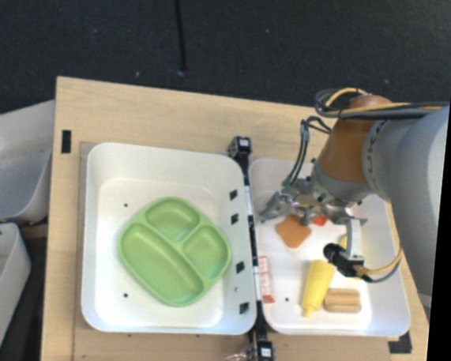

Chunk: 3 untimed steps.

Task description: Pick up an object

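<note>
camera view: the end effector (298,209) hangs low in the right white bin (379,317), just over the flat orange-brown piece (292,234); its grip state i cannot tell. a flat target could slip, or the yellow plastic corn cob (317,286) nearby get bumped.

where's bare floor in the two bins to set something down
Left bin: bare strips on all sides of the green divided plate, widest along the far wall. Right bin: crowded under the gripper, with the orange piece, yellow piece and tan block.

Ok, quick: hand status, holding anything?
Hand: cannot be told. It sits low over the orange piece in the right bin.
</note>
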### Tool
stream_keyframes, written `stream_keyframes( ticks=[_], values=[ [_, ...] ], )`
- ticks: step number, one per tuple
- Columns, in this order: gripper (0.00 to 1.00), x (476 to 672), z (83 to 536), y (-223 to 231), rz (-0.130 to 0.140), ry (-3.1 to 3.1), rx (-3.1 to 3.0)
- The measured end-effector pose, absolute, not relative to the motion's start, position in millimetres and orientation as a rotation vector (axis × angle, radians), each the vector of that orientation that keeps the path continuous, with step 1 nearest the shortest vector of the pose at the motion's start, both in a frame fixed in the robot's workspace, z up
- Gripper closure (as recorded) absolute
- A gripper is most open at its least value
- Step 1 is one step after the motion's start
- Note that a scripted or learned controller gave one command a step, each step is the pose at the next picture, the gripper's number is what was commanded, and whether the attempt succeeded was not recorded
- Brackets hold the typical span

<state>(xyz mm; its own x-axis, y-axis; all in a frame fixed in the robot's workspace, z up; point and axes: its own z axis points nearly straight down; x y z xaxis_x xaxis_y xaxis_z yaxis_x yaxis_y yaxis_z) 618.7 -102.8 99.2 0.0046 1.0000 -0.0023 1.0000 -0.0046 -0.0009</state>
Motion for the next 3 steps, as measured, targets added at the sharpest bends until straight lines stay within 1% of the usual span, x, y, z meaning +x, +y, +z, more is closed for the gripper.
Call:
stream_keyframes(
  ticks=[1,2,3],
  values=[
    [1.0,620.2,113,-104,0.003,2.207,2.229],
    [1.0,621.3,176,-101,0.005,2.219,2.217],
    [1.0,620.0,230,-112,0.005,2.21,2.225]
  ],
)
